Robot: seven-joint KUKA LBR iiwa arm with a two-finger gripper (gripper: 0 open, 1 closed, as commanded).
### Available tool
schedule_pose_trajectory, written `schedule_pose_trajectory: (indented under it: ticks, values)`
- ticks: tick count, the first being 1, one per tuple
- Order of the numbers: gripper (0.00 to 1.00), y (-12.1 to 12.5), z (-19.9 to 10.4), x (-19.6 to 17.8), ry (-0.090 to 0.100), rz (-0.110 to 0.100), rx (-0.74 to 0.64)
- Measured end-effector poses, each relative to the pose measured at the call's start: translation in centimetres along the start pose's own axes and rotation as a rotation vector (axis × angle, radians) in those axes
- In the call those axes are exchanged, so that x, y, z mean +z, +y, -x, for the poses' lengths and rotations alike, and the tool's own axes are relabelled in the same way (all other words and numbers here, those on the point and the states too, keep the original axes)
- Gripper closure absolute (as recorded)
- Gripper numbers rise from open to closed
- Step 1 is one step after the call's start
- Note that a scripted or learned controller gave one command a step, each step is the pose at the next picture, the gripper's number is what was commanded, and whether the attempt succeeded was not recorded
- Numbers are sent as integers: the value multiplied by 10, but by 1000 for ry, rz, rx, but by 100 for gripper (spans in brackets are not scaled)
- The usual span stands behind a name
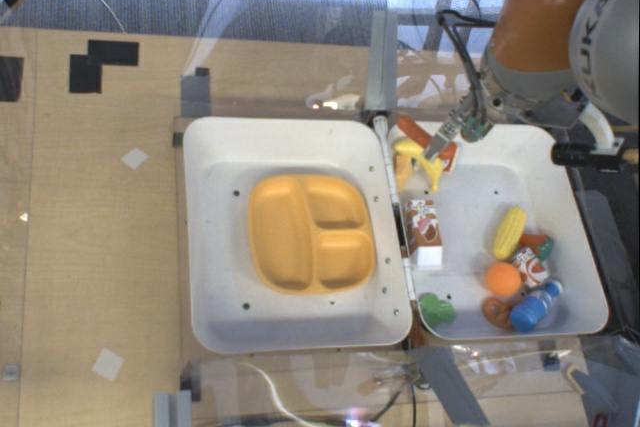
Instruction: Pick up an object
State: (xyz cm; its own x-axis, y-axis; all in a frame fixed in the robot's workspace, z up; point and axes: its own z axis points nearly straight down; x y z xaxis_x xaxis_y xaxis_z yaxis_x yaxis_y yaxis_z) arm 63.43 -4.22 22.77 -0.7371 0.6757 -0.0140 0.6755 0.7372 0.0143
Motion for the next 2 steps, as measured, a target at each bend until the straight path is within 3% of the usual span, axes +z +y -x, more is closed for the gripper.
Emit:
schedule_pose_trajectory:
  ticks: [1, 2]
  values:
    - [100, 36, -15, -50, 6, -10, 465]
    - [100, -42, 28, -23, 5, -15, 434]
